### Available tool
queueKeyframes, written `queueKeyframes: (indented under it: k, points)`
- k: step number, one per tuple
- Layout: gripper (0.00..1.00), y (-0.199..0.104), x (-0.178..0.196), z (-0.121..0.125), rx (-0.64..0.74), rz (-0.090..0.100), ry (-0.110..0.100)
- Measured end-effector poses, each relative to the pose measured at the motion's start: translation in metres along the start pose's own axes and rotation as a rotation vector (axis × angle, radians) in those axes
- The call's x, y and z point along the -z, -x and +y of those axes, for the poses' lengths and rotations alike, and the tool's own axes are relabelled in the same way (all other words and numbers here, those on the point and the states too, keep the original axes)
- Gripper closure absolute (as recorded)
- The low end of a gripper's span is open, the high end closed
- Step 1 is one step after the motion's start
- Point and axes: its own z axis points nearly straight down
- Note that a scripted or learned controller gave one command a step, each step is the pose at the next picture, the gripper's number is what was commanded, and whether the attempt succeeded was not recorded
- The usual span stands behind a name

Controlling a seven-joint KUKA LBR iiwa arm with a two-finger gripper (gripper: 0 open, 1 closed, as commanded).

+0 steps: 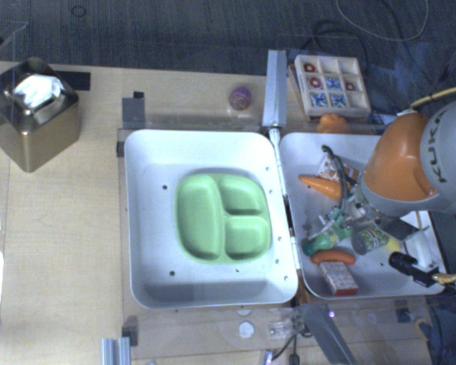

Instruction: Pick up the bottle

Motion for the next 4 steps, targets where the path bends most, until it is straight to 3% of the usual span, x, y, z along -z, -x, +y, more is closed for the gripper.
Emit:
queueKeyframes:
  k: [1, 2, 3, 4]
  points:
    - [1.00, 0.002, 0.014, 0.004, 0.001, -0.007, 0.011]
    - [0.00, 0.002, 0.014, 0.004, 0.001, -0.007, 0.011]
    - [1.00, 0.002, 0.026, 0.008, 0.003, -0.010, 0.019]
    - [1.00, 0.007, 0.034, 0.004, -0.060, 0.007, -0.013]
